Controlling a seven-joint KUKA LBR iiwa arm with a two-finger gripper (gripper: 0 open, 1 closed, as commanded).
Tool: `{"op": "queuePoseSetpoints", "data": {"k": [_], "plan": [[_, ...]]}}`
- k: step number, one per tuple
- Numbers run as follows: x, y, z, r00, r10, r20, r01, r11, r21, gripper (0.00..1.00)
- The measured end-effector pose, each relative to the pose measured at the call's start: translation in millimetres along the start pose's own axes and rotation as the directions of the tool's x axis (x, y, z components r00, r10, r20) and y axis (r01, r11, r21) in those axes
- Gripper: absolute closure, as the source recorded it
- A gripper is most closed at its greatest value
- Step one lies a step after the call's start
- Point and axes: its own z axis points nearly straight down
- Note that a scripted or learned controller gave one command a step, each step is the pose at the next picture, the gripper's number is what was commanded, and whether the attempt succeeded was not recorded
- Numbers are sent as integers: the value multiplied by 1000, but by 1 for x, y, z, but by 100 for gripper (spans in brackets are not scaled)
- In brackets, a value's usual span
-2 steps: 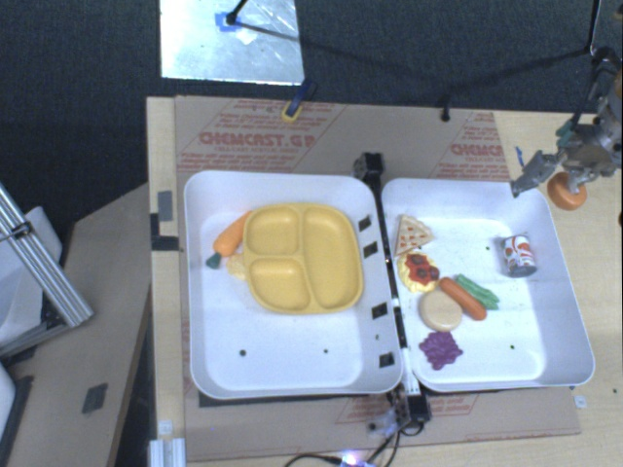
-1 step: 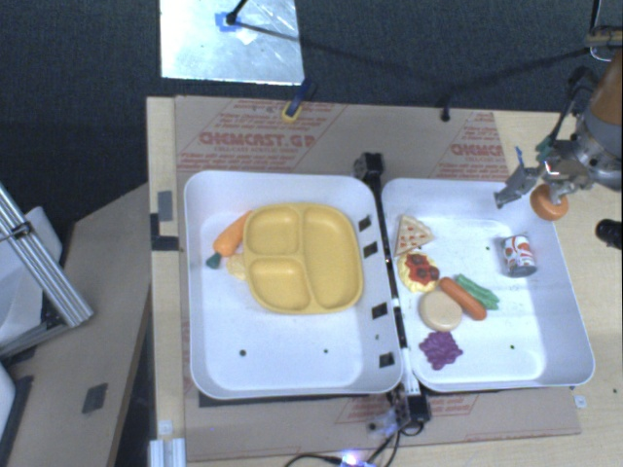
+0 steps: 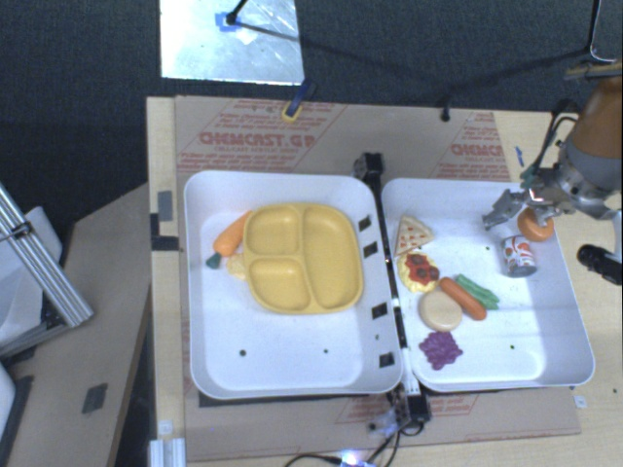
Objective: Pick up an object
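yellow tray (image 3: pixel 297 261) | orange carrot (image 3: pixel 231 233) | purple grapes (image 3: pixel 441 349) | white bins (image 3: pixel 209 358)

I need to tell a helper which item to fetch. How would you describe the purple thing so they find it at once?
Look in the right bin, along its left side where toy foods lie in a row. The purple grape bunch is the nearest the camera, just below a round tan bun. It is the only purple, knobbly piece there.

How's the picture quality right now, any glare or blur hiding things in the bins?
In the camera view: even lighting, both bins sharp; the right bin floor looks bright but the toy food reads clearly. Strong glare sits on the shiny sheet above the bench. The hand is slightly soft, with an orange object and a small can beside it.
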Motion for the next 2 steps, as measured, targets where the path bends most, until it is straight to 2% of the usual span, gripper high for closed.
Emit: {"op": "queuePoseSetpoints", "data": {"k": [1, 2], "plan": [[5, 7, 35, 1000, -2, 5, 2, 1000, -14, 0], [4, 9, 41, 1000, -1, 7, 1, 1000, -17, 0]]}}
